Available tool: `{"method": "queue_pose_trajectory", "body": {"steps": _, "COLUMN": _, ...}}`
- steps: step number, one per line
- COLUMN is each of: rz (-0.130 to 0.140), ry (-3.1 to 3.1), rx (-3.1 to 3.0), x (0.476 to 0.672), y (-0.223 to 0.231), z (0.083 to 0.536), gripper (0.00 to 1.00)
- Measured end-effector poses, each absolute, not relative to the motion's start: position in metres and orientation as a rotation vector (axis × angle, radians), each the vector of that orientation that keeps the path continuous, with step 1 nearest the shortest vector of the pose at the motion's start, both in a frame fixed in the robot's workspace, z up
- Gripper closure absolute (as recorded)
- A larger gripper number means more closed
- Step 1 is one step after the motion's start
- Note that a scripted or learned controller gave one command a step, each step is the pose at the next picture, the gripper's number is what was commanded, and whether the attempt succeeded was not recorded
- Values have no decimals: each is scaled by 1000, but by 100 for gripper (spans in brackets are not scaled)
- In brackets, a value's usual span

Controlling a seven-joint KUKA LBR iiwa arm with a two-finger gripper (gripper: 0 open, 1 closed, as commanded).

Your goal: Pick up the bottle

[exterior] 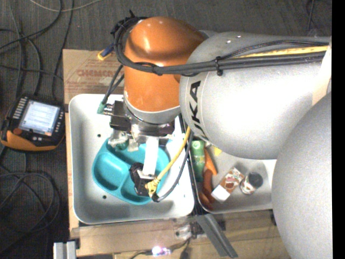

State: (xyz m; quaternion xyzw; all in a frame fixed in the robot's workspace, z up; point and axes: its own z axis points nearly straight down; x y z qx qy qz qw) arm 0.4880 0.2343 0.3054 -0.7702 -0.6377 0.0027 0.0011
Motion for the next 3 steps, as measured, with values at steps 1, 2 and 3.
{"method": "queue_pose_trajectory", "body": {"steps": 1, "rz": 9, "ry": -1555, "rx": -2729, "x": 496, "y": 210, "z": 281, "gripper": 100}}
{"method": "queue_pose_trajectory", "body": {"steps": 2, "rz": 18, "ry": -1558, "rx": -2726, "x": 496, "y": 211, "z": 288, "gripper": 100}}
{"method": "queue_pose_trajectory", "body": {"steps": 3, "rz": 28, "ry": -1561, "rx": -2723, "x": 495, "y": 211, "z": 296, "gripper": 100}}
